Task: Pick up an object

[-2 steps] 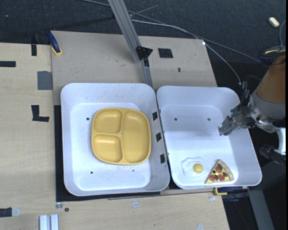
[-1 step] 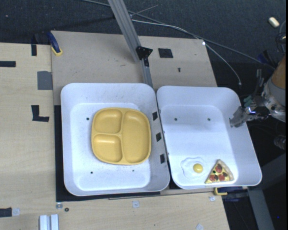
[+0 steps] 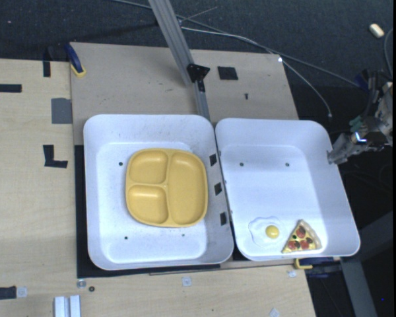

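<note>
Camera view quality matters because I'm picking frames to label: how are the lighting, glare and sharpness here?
Camera view: light is even, with soft shadows inside the left bin; the right bin looks washed pale with mild glare; the yellow plate, fried egg and pizza slice are slightly soft but readable; the pincer at the dark right side is blurry and hard to resolve.

Yellow tray (image 3: 166, 187) — white bins (image 3: 152, 125)

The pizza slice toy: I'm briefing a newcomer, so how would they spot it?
Look in the right-hand white bin, at its near right corner. The pizza slice is a small triangle with red toppings, beside a white fried egg with a yellow yolk.
</note>
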